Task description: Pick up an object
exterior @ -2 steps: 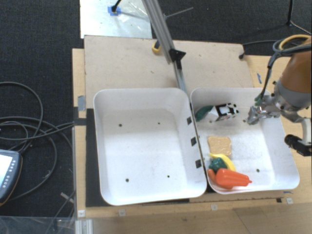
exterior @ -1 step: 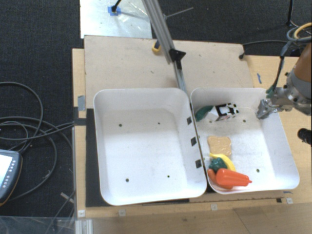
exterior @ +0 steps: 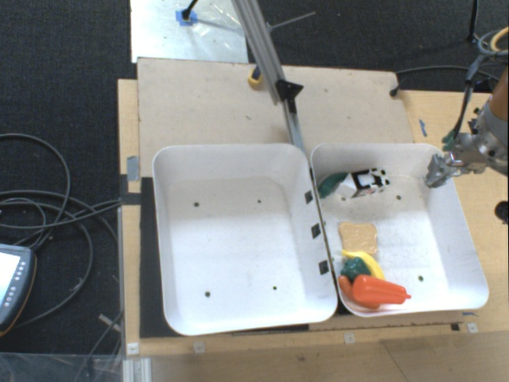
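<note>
Arm: reaches in from the right edge, its grey wrist above the far right rim of the right bin (exterior: pixel 469 281).
Gripper (exterior: pixel 439 173): hangs over the right bin's far right side, near the wall, tips pointing left and down toward the bin.
Jaws: too small and blurred to tell how far apart they stand; nothing shows between them.
Right bin: white and shallow, on the right of the bench (exterior: pixel 199 106), holding all the loose objects.
Black-and-white toy (exterior: pixel 368 181): lies at the far side of the right bin, left of the gripper and apart from it.
Green object (exterior: pixel 330 185): just left of the black-and-white toy, touching or nearly touching it, close to the bin's left wall.
Tan slice (exterior: pixel 359 235): flat on the floor of the right bin, around its middle, nearer than the toy.
Yellow piece (exterior: pixel 364 262): just near of the tan slice, toward the near left corner.
Orange carrot (exterior: pixel 378 291): lies in the near left corner of the right bin, against the yellow piece, with a dark green tuft at its left end.
Left bin (exterior: pixel 171 237): white, beside the right bin, their walls meeting along the middle.
Metal pole (exterior: pixel 258 30): slants from the far edge down to the seam between the bins.
Cables (exterior: pixel 48 205): looped on the dark floor to the left of the bench.
</note>
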{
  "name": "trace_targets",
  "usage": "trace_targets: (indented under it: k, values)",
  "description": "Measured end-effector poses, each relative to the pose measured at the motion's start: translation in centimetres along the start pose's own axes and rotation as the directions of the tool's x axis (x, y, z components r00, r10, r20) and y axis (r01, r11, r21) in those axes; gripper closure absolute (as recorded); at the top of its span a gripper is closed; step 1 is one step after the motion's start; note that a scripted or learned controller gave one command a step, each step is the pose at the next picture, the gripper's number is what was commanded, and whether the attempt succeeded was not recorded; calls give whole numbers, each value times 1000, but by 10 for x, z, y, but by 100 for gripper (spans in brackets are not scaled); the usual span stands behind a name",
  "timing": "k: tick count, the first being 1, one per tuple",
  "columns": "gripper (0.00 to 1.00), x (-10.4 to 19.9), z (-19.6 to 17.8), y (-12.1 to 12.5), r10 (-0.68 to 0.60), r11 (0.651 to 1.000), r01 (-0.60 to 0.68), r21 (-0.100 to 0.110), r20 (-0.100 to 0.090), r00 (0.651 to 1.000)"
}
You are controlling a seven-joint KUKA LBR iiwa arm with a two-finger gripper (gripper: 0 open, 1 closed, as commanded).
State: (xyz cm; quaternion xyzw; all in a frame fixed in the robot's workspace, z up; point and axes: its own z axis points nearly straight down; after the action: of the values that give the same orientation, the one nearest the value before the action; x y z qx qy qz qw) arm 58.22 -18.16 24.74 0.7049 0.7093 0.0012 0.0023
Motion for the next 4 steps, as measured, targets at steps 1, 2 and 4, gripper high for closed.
trace_targets:
  k: [1, 2, 4]
  values:
    - [100, 53, 12, 0, -4, 1000, 4, 5, -3, 1000]
    - [100, 102, 10, 12, -4, 1000, 4, 2, -4, 1000]
    - [100, 209, -3, 6, -5, 1000, 5, 3, -4, 1000]
